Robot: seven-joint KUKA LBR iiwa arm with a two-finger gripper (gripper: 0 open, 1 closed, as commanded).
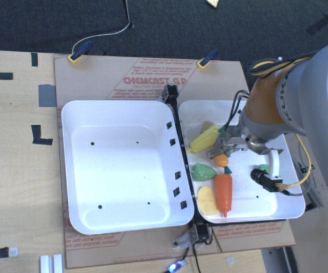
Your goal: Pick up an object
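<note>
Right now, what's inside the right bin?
In the right bin lie a corn cob, a green leafy toy, a carrot, a yellow piece and a small orange ball. The arm reaches in over them, covering the bin's far right part.

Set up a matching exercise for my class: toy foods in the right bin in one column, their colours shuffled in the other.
Things:
1. carrot
2. corn cob
3. leafy vegetable

Colours:
A. green
B. orange-red with a green top
C. yellow

Pairs: 1-B, 2-C, 3-A. All three lie in the right bin.
</note>
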